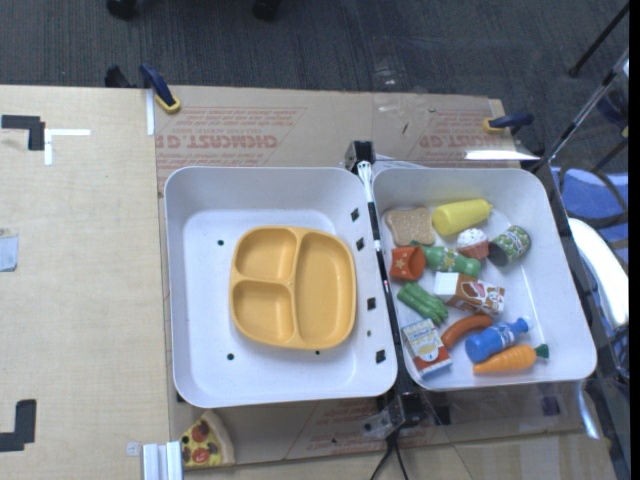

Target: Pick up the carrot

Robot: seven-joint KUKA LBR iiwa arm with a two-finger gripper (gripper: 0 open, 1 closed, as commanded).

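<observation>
Near edge of counter: a toy pizza slice (pixel 203 441) lies just outside the left bin's near left corner; cables run down from the gap between the two bins
Carrot: orange with a green top, the carrot (pixel 508 359) lies flat in the right bin (pixel 570 298) at its near right corner, green end pointing right; it is just near of the blue bottle (pixel 494 339) and touching or almost touching it
Near row of right bin: a small juice carton (pixel 424 345) lies at the near left; a red-brown sausage (pixel 466 327) lies slantwise between the carton and the blue bottle
Middle of right bin: a green pod-shaped vegetable (pixel 421 300) on the left; a printed snack packet (pixel 480 295) to its right; a red toy (pixel 407 263) beside the left wall, with a green piece (pixel 451 261) to its right
Far row of right bin: a slice of bread (pixel 410 226) at the left; a yellow piece (pixel 461 215) to its right; a small green can (pixel 511 243) near the right wall
Left bin: the left bin (pixel 200 358) holds a yellow divided plate (pixel 295 287) with three compartments, lying about midway
Far side: brown cardboard (pixel 260 133) under both bins, held by blue clamps (pixel 162 90) at its far corners; dark floor beyond
Claw: cannot tell its state
</observation>
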